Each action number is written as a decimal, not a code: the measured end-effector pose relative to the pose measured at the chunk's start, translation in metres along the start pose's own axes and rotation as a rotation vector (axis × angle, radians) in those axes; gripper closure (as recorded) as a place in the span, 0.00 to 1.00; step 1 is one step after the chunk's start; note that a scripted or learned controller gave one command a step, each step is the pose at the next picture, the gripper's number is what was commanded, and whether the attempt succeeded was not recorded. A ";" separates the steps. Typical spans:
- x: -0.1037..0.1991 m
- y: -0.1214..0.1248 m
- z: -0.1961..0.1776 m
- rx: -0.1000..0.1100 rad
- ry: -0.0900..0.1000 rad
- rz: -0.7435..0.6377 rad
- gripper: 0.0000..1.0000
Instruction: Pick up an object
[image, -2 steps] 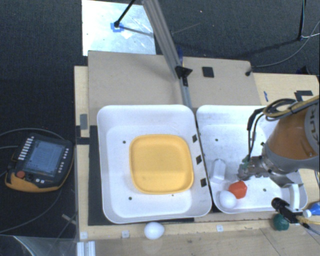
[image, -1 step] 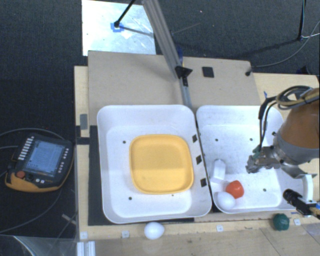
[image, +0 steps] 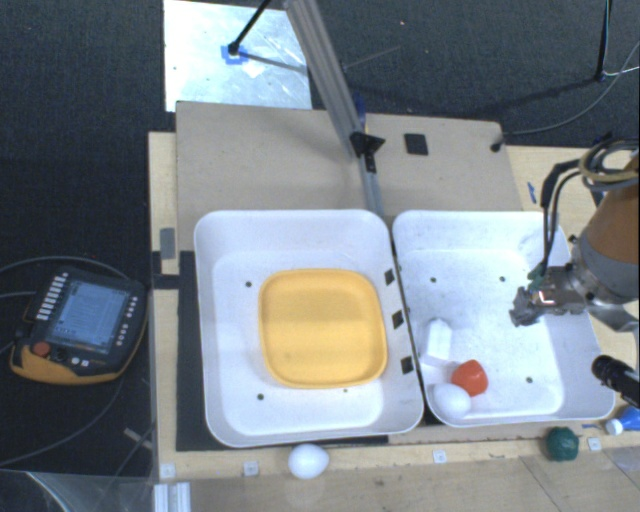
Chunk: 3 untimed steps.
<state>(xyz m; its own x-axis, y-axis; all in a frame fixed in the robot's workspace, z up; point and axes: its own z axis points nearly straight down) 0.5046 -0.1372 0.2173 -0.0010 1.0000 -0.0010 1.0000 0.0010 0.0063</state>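
Red object (image: 470, 377) is your likeliest pick: a small rounded orange-red thing, looks like a toy fruit or ball, probably light and stiff, with a smooth skin that may slip, so take it across its widest middle and close squarely, not on the top curve. It sits in the near part of the right bin (image: 500, 250), close to that bin's near-left corner. A white ball (image: 451, 401) lies just beside it on the near-left side, apparently touching, so your fingers have little room there; come at the red object from its right and far sides if you can. A white block (image: 437, 340) lies just far-left of it, pale and boxy, hard to read against the bin floor, likely light too, with flat faces that would grip better than the round things. The gripper (image: 528, 305) hangs over the right half of the same bin, well apart from all three objects, at the end of the grey arm (image: 610, 240) coming in from the right. You cannot tell how far its fingers are spread; it is dark and small here, and nothing is visibly held. The left bin (image: 230, 250) holds a yellow plate (image: 323, 327), shallow, square with rounded corners, probably rigid plastic and awkward to pinch except at the rim. Outside the bins, a white egg-shaped thing (image: 308, 460) lies on the bench near the left bin and a green ball (image: 562, 443) near the right bin.
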 end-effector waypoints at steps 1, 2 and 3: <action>-0.009 0.000 -0.047 0.002 0.000 0.001 1.00; 0.039 0.024 -0.052 0.005 0.002 -0.004 1.00; 0.088 0.046 -0.036 0.007 0.002 -0.004 1.00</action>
<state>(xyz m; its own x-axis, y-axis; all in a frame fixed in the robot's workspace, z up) 0.5505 -0.0488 0.2532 -0.0049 1.0000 0.0011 1.0000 0.0049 -0.0004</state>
